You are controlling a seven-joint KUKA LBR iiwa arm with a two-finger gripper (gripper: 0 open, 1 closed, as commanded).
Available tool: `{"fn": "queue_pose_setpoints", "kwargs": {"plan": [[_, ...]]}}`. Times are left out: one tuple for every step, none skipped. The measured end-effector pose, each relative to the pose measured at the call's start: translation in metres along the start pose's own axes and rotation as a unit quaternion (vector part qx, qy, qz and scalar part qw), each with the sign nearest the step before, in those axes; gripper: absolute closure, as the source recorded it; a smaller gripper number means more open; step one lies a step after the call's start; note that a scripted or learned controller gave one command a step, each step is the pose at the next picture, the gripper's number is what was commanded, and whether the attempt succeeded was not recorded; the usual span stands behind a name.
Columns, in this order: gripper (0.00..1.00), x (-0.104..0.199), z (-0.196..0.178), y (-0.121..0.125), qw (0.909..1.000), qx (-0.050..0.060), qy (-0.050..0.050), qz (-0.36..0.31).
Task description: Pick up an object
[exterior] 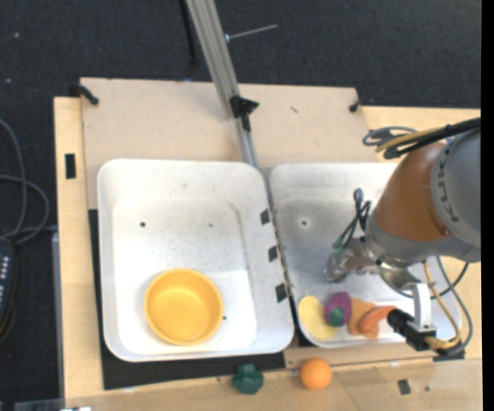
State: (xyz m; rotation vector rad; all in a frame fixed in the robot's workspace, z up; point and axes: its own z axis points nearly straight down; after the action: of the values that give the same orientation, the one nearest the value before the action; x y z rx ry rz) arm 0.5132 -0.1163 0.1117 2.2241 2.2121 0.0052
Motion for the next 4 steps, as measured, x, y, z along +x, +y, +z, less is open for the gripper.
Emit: {"fn": "queue_pose_setpoints", "kwargs": {"plan": [[1.00, 0.005, -0.061, 0.008, 1.0000, -0.001, 0.000, -0.004], [1.00, 0.013, -0.116, 0.015, 1.0000, -0.001, 0.000, -0.005], [1.00, 0.019, -0.168, 0.010, 1.0000, 0.000, -0.001, -0.005], [1.00, 0.066, -0.169, 0.034, 1.0000, 0.001, 0.000, -0.006]]}}
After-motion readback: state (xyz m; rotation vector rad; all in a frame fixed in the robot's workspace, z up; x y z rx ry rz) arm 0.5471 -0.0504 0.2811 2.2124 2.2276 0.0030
